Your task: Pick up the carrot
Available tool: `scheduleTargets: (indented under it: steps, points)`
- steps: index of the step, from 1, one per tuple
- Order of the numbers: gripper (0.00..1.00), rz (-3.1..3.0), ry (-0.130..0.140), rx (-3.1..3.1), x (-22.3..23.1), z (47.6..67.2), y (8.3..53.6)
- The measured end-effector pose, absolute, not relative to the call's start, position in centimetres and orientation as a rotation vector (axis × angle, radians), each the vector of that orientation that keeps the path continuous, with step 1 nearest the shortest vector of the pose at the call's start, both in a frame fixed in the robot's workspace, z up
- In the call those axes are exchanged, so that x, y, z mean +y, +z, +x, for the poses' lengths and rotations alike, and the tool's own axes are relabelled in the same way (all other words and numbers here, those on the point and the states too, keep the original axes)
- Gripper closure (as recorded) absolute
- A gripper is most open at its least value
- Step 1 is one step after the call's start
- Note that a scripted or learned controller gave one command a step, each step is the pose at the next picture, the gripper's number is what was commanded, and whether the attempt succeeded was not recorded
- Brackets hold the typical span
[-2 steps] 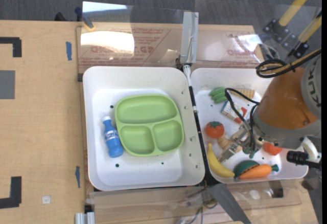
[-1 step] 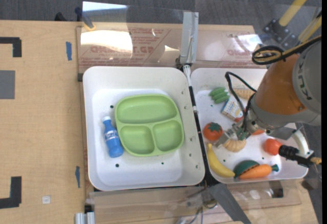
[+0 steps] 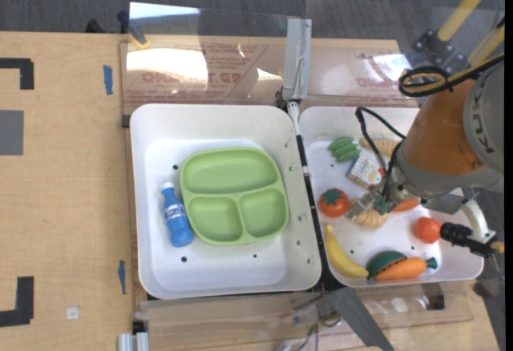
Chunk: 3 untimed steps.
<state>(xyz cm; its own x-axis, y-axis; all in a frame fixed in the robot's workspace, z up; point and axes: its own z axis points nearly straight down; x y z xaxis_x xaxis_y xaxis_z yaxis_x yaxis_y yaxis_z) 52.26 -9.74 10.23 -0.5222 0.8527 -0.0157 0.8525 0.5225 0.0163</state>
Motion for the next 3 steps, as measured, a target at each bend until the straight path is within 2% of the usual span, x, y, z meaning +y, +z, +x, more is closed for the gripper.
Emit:
scheduleTargets:
  steps: [1,2,3]
  points:
    - [1.00,1.981,0.002,2.434,-6.7,48.1,18.5]
    - [1.00,2.247,0.003,2.192,-9.6,48.1,9.9]
    - [1.00,2.245,0.000,2.195,-9.6,48.1,10.7]
